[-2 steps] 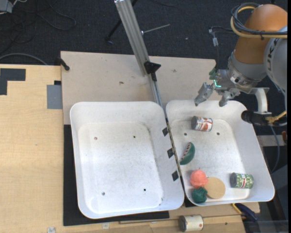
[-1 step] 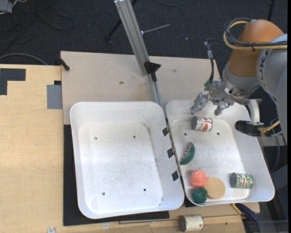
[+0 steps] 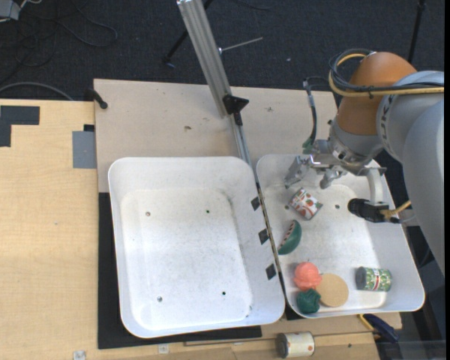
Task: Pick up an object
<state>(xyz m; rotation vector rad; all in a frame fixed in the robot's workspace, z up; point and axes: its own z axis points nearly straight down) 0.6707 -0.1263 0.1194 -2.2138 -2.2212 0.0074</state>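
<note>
1. Plainly, the arm (image 3: pixel 405 118) is the bulkiest thing here; its claw (image 3: pixel 313 172) hangs over the right bin (image 3: pixel 412 291), fingers spread apart, gripping nothing.
2. Just below the claw lies a small red-and-white can (image 3: pixel 304 203), tipped on its side. My guess: it could roll off as the fingers close.
3. Further below, the green slice (image 3: pixel 289 237) hugs the bin wall, leaving little finger room.
4. Well below sit the pink ball (image 3: pixel 307 274), tan disc (image 3: pixel 333 289) and green can (image 3: pixel 373 278), crowded enough to be nudged.

Grey arm (image 3: pixel 405 126) over right bin (image 3: pixel 405 291), jaws above a red-and-white can (image 3: pixel 305 203); left bin (image 3: pixel 135 172) alongside.
</note>
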